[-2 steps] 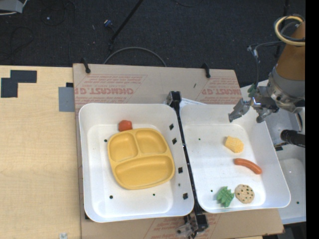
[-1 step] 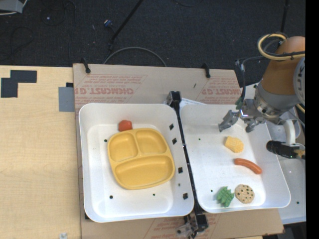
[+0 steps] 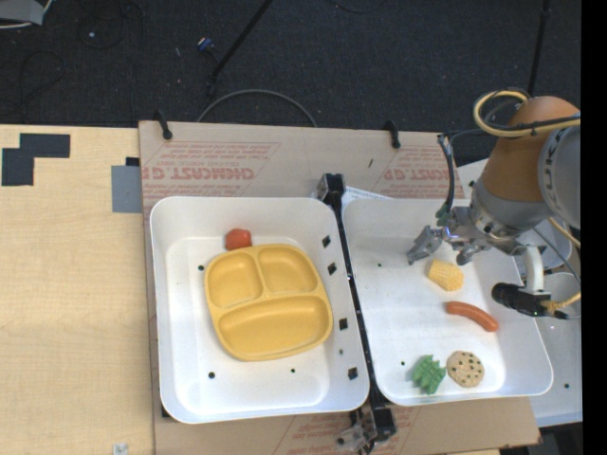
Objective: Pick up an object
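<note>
In the right bin (image 3: 531, 373), just below the gripper (image 3: 446, 245), lies a pale yellow corn piece (image 3: 445, 275), short and chunky with a bumpy face. It looks like the nearest thing to take, so the step in hand is likely the approach, with no grasp made. The fingers stand spread apart, with nothing between them. The next move probably calls for centring over the corn and lowering before closing. Near it sits an orange-red sausage (image 3: 471, 316), and further toward the front edge are a cookie (image 3: 465, 369) and a green broccoli toy (image 3: 428, 373). The left bin (image 3: 180, 387) bears a yellow divided plate (image 3: 268, 301) with a small red piece (image 3: 238, 239) just beside its rim.
</note>
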Available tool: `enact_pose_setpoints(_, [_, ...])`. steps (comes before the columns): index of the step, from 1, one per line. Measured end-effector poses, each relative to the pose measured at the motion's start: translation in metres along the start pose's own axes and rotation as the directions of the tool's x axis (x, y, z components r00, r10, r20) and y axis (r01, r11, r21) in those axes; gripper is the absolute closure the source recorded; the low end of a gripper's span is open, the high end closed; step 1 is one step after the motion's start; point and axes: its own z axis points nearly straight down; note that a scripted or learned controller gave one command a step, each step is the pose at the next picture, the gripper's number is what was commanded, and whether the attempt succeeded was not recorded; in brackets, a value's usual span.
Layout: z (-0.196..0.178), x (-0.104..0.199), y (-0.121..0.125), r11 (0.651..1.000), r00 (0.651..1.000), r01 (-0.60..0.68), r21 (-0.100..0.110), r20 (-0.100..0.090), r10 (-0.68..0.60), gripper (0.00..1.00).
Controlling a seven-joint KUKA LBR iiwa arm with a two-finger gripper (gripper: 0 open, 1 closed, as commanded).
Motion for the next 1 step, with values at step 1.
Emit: enact_pose_setpoints(1, [0.0361,-0.0025,0.005,1.0,1.0,0.001,-0.022,0.012,-0.001,0.0])
